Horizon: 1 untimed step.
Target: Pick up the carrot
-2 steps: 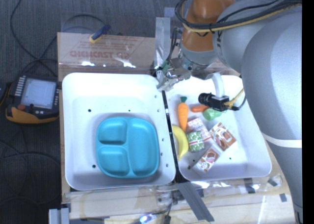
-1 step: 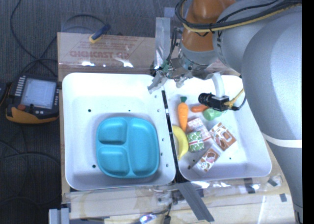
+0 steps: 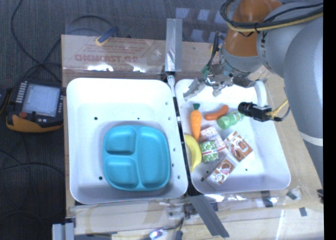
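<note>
The gripper (image 3: 203, 87) hangs over the far end of the right bin (image 3: 273, 152), its two fingers spread wide apart with nothing between them; one fingertip reaches out toward nine o'clock near the bin's inner wall, the other sits nearer the wrist. The carrot (image 3: 196, 122) lies just below it, at roughly six o'clock from the fingertips, on the bin floor close to the divider, its green top pointing toward twelve and its tip toward six. Gripper and carrot look apart, though the slanted view makes the height between them hard to judge.

The crowding is the main risk. A banana (image 3: 193, 152) touches or nearly touches the carrot's lower end, a smaller orange piece (image 3: 216, 113) lies at about two o'clock from the carrot, and a green item (image 3: 229, 120) and several small packets (image 3: 220, 152) sit at three to four o'clock. If the fingers come down aligned along the carrot rather than across it, they would likely straddle nothing or push it against the wall. A descent drifting toward three o'clock could close on the smaller orange piece instead. The tapered, smooth body may also squirt out toward the banana when squeezed
</note>
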Each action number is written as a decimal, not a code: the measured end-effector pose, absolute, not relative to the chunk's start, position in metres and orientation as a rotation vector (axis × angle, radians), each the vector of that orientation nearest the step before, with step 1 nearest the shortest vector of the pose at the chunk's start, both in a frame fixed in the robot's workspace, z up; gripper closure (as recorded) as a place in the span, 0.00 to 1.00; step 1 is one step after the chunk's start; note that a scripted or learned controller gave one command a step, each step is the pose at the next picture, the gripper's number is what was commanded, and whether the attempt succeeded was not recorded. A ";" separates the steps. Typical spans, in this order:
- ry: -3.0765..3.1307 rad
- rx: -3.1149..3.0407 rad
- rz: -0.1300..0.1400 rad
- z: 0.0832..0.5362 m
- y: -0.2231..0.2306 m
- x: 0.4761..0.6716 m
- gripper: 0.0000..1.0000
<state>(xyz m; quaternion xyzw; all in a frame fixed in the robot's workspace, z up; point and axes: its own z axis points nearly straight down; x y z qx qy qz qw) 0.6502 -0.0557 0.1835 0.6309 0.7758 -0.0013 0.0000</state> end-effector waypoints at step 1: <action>2.438 1.982 -0.004 0.183 -0.055 0.650 0.00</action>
